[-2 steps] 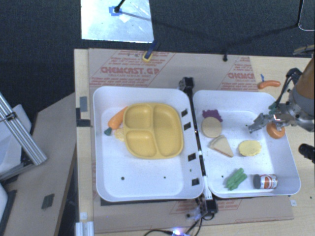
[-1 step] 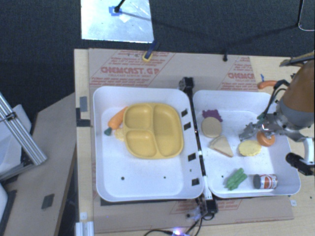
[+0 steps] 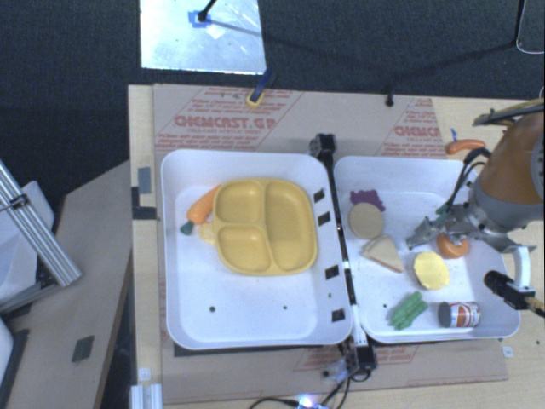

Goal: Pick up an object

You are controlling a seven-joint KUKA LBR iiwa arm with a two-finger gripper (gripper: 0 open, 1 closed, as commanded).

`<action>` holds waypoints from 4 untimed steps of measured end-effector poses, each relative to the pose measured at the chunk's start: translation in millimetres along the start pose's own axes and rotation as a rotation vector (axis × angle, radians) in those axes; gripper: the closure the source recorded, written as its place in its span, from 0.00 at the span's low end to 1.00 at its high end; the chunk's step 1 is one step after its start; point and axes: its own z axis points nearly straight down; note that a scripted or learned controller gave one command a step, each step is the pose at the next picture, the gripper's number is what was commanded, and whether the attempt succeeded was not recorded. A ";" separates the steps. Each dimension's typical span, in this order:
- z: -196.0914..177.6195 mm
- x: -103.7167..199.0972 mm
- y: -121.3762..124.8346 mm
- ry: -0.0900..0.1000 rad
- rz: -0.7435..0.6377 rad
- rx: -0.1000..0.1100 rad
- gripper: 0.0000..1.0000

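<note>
My gripper (image 3: pixel 423 232) hangs low over the right bin (image 3: pixel 400 174), reaching in from the right on the grey arm with its orange band (image 3: pixel 518 167). An orange round piece (image 3: pixel 452 246) lies just right of the gripper's tip and a yellow disc (image 3: pixel 432 271) just below it. To its left are a pale cheese wedge (image 3: pixel 383 253), a tan round biscuit (image 3: pixel 367 221) and a purple piece (image 3: pixel 366 198). Green beans (image 3: pixel 408 309) and a small red-and-white can (image 3: pixel 460 314) rest near the bin's front edge. Nothing is visibly held.
The left bin (image 3: pixel 183 305) holds a yellow divided plate (image 3: pixel 260 226) with a carrot (image 3: pixel 201 206) at its left side. A black hinge strip (image 3: pixel 334 228) separates the bins. A shiny metal sheet (image 3: pixel 202 22) lies beyond the bench.
</note>
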 end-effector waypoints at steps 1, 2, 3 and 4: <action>-9.3 -0.1 0.3 0.000 0.000 -0.001 1.00; -56.1 -8.5 2.7 -0.001 0.001 -0.002 1.00; -115.3 -6.1 -4.1 -0.001 -0.002 -0.002 1.00; -128.6 -6.2 -3.1 0.000 -0.003 0.001 1.00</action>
